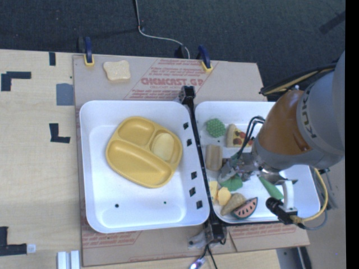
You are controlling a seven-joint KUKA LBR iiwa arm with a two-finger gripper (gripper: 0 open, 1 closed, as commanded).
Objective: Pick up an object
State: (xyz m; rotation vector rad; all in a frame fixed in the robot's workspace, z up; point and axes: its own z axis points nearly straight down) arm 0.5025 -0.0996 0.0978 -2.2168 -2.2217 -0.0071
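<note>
On the far left, the tabletop [33, 167] carries black tape marks, and a cardboard sheet [168, 80] lies across it under both bins, clamped at its far edge by two blue clips [85, 43]. A slice of toy bread [116, 70] rests on the cardboard, beyond the left bin's far left corner and apart from it.

The left bin [95, 200] holds a yellow divided plate [145, 151], lying flat toward the bin's far side with its compartments facing up.

A black divider runs between the two bins. Just past it, the right bin [305, 198] holds a cluster of toy foods on its left half: a green bumpy piece [215, 128] at the far side, a slice of cake or pizza [234, 134] just beside it, a tan block [212, 157] nearer the camera, then a small yellow piece [224, 195], a tan cone [233, 202] and a watermelon slice [245, 208] at the near edge, the last two touching.

The arm [303, 125] reaches in from the right, its orange band over the right bin. The pincer [238, 172] is low among the toys, just right of the tan block, over a green leafy piece [234, 182]. Whether its fingers are apart or together cannot be told, nor whether anything sits between them. A green stick-shaped toy [273, 190] lies just right of it.
</note>
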